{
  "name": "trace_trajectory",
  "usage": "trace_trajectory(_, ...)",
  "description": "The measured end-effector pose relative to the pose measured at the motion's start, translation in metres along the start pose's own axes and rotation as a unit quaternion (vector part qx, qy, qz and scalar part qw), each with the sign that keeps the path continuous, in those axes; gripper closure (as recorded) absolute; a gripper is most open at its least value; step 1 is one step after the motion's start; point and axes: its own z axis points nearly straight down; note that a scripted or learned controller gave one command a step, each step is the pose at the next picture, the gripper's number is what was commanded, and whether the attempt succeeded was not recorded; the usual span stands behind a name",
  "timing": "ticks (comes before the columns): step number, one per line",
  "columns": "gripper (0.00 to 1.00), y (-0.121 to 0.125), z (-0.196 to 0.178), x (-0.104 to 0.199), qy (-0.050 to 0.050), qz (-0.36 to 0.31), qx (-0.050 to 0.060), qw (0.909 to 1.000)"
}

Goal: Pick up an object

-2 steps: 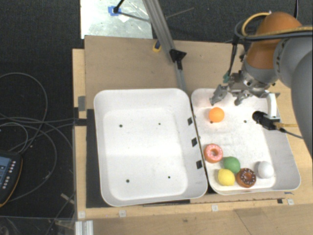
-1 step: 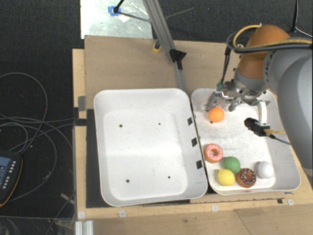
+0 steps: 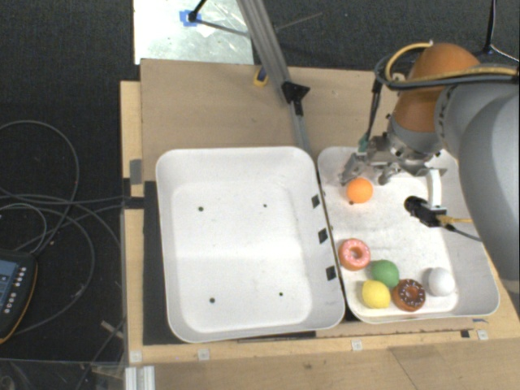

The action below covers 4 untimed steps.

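Floor: dark carpet with loose black cables (image 3: 49, 210) at far left, and a dark handset (image 3: 15, 283) by the left edge.
Desk (image 3: 203, 104): tan wood, two white bins side by side on it.
Pole (image 3: 268, 43): grey, slanting down from the top to the desk, ending between the bins' far corners.
Left bin (image 3: 244, 242): bare white floor with four small dark dots.
Right bin (image 3: 479, 287): holds all the objects.
Orange ball (image 3: 359, 190): far half of the right bin, lying on the bin floor.
Pink donut (image 3: 354, 254): near the bin's left wall.
Yellow ball (image 3: 375, 294): near edge, touching the green ball (image 3: 385, 272).
Brown donut (image 3: 409, 295): just right of the yellow ball.
White ball (image 3: 440, 282): beside the brown donut.
Claw (image 3: 367, 169): just above the orange ball, fingers spread, nothing between them.
Arm (image 3: 479, 136): grey, orange band, enters from the right.
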Motion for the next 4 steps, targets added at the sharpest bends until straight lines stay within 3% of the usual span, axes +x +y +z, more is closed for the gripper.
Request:
trace_trajectory(1, 1.0, 0.001, -0.012, 0.0, 0.0, -0.001, -0.002, 1.0)
trace_trajectory(2, 1.0, 0.005, -0.058, 0.005, 0.0, 0.0, -0.003, 1.0)
trace_trajectory(4, 1.0, 0.013, -0.19, 0.004, 0.0, 0.0, -0.005, 1.0)
